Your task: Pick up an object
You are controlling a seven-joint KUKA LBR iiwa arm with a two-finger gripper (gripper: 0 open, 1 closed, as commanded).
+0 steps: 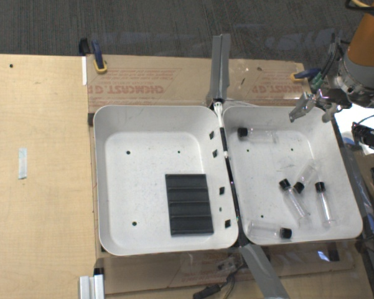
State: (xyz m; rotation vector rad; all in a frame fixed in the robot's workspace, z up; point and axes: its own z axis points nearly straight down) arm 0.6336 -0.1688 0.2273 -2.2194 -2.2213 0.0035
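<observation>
Several clear tubes with black caps lie in the right bin (pixel 336 167): one tube (pixel 255 133) near its back left corner, a cluster of three (pixel 297 199) right of centre, and one (pixel 275 232) by the front wall. A black ribbed block (pixel 189 204) lies flat in the left bin (pixel 112 167). My gripper (pixel 312 109) hangs over the back right rim of the right bin, fingers spread and open, with nothing between them. It is well above and behind the cluster of tubes.
A grey divider bar (pixel 220 67) runs between the bins at the back. Brown cardboard (pixel 143 83) lies behind the bins, held by clamps (pixel 98 60). A light wooden bench top (pixel 37 167) extends to the left. Cables hang near the arm at the right.
</observation>
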